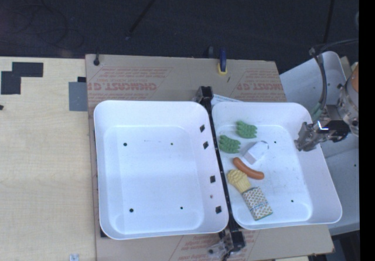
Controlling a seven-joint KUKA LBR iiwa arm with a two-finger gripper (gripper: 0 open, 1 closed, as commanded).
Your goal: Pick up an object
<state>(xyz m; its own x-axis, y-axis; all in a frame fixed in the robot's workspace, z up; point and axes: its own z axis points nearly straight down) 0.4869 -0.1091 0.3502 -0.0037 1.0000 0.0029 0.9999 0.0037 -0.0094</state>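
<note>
Right bin [319, 210], near to far — patterned packet [257, 203], yellow piece [238, 179], orange sausage [248, 168], white block [255, 152], two green pieces [229, 144] [246, 130]. Gripper [304, 138] is seen above the bin's right rim — nothing is held; finger state cannot be told. Left bin [105, 166] alongside.

Two bins sit side by side on the worktop [47, 166]. The right bin [316, 207] holds five items along its left half: two broccoli pieces [246, 129] farthest, then a cup [255, 152], a sausage [248, 168], a corn piece [239, 180], and a packet [257, 203] nearest. The claw [306, 138] sits at the right bin's right edge.
</note>
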